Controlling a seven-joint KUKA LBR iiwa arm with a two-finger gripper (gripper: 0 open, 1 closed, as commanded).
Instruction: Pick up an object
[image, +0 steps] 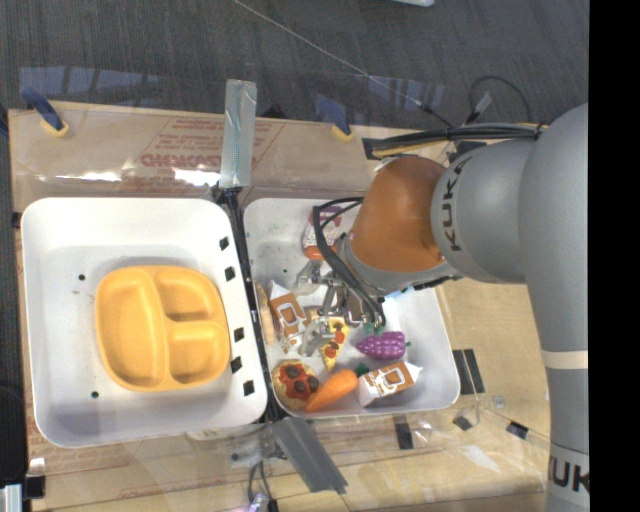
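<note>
Holding one yellow tray (160, 325); one carrot (333, 389), one grape bunch (382, 346).

Counted: two white bins (60, 300), one yellow tray (160, 325), one carrot (332, 390), one grape bunch (383, 346), two cartons (388, 382).

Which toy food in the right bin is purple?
The grapes, a bumpy purple bunch near the bin's right side. The carrot just below is orange, and the small cartons are white and brown.

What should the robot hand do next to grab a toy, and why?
Probably go a bit lower. The gripper sits over the pile in the right bin, near the small carton and purple grapes, with nothing visibly between its fingers.
</note>
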